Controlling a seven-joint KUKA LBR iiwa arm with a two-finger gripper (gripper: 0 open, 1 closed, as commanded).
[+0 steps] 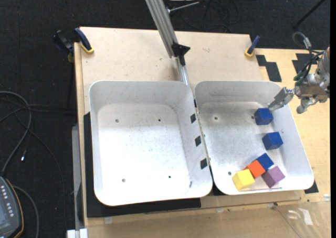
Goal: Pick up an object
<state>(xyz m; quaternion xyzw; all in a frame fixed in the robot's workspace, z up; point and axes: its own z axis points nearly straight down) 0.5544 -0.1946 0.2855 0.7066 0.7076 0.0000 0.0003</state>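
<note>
the left bin (105, 142) comes first, then the right bin (226, 95), which carries every candidate along its side from about 2 to 5 o'clock. lowest, near 5 o'clock, sits a tight cluster: a yellow cube (243, 179), an orange cube (256, 168) touching it, a blue cube (265, 160) just behind, and a purple cube (273, 176) at the cluster's 4 o'clock edge. a second blue cube (272, 140) stands alone at 3 o'clock, and a third blue cube (263, 116) sits at 2 o'clock, apart from the rest.

the gripper (292, 101) hovers over the bin's right rim, its two fingers spread apart with nothing between them; one fingertip points toward the third blue cube, just beside it.

these cubes look small, light and rigid, probably foam or wood with flat matte faces, so they should not slip or crush. take opposite flat sides, squarely. the lone blue ones give finger room; the clustered ones do not.
</note>
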